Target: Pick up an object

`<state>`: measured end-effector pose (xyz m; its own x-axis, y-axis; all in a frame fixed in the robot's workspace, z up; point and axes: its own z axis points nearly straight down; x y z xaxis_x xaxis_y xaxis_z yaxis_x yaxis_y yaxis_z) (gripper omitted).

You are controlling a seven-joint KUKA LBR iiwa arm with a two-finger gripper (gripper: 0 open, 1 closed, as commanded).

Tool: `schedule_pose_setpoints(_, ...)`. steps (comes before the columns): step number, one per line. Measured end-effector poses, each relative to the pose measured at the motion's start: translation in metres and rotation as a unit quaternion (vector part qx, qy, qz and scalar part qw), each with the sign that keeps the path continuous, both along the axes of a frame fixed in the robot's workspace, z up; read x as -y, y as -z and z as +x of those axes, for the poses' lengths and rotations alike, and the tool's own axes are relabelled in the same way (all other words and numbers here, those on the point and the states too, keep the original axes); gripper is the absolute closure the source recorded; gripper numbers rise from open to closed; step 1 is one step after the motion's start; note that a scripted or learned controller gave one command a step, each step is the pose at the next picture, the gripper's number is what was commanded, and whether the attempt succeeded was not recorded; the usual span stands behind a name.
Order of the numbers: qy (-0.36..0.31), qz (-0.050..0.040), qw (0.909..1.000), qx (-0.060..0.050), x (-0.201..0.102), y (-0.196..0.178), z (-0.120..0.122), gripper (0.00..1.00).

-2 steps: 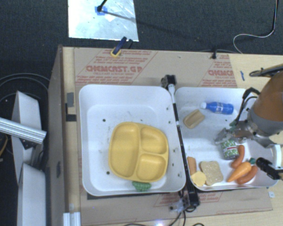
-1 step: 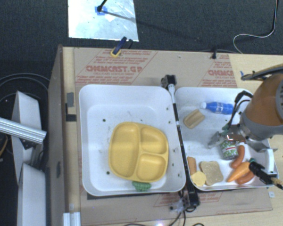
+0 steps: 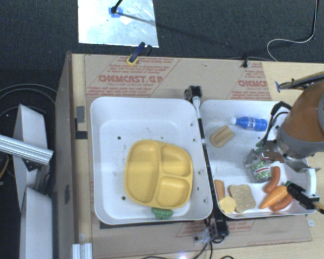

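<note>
My gripper (image 3: 258, 158) reaches into the right bin (image 3: 243, 111) from the right and hangs low over its middle right part. Directly under and in front of it lies a small can (image 3: 262, 171) with a green, white and red label, partly hidden by the gripper. Beside the can are an orange carrot (image 3: 274, 196) and a reddish sausage (image 3: 273, 179). Toward the back of this bin lie a blue bottle (image 3: 250, 123) and a tan bread roll (image 3: 222, 136).
A bread slice (image 3: 242, 197), a yellow cheese piece (image 3: 227, 204) and a small sausage (image 3: 220, 188) lie along the right bin's front. The left bin (image 3: 113, 117) holds a yellow divided plate (image 3: 158, 174) with a green item (image 3: 162, 213) at its front edge. A divider bar (image 3: 203, 144) separates the bins.
</note>
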<state>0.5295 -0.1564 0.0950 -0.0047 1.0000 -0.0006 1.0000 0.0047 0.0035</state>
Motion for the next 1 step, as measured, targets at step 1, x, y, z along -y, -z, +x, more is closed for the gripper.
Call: schedule_pose_setpoints(1, 0.000, 0.0011, 1.0000, 0.001, -0.0886, -0.0905, 0.0332, 1.00)
